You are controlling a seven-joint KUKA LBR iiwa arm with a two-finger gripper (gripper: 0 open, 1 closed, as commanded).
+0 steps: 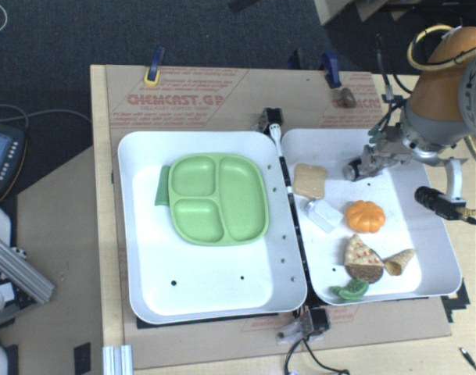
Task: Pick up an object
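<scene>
Pumpkin (366, 216) lies near hand (364, 166), below it; hand's state unclear.

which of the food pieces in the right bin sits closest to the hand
The tan square piece at the right bin's upper left corner. It lies just left of the hand, while the orange pumpkin, wedge and green piece lie farther down the bin.

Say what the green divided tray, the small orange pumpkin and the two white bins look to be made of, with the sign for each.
Green divided tray: likely moulded plastic, matte; even colour, rounded compartment walls.
Orange pumpkin: probably plastic or rubber toy; smooth ribbed skin with a slight sheen.
Left bin and right bin: seemingly thin formed plastic; glossy white, soft rounded rims.
</scene>
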